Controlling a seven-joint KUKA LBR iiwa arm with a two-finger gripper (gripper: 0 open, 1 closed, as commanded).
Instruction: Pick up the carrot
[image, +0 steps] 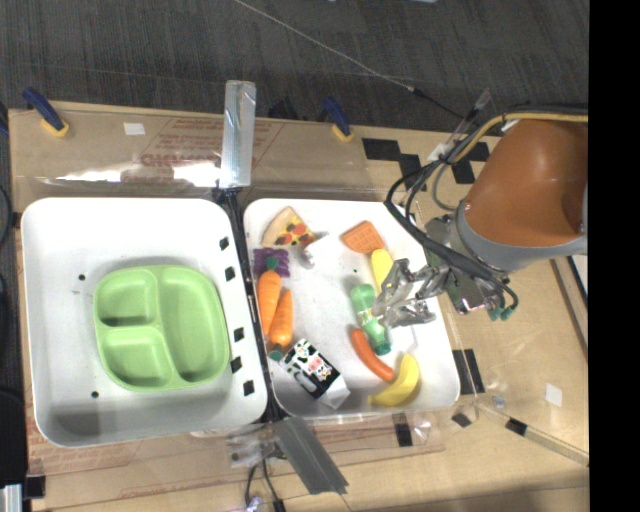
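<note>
Two orange carrots (268, 296) lie side by side against the left wall of the right bin (330, 285), below a purple piece (270, 263). A smaller orange-red carrot (373, 356) with a green top lies near the bin's front right, beside a banana (400, 383). My gripper (394, 298) reaches in from the right and hangs over the right part of this bin, just above the small carrot's green top. Its metal fingers (401, 277) stand apart, open, with nothing between them. The two larger carrots are well to its left.
The right bin also holds a pizza slice (288, 228), an orange cracker (362, 238), a yellow piece (381, 267), a green piece (361, 299) and a black-and-white carton (311, 368). The left bin (60, 240) holds a green divided tray (160, 326).
</note>
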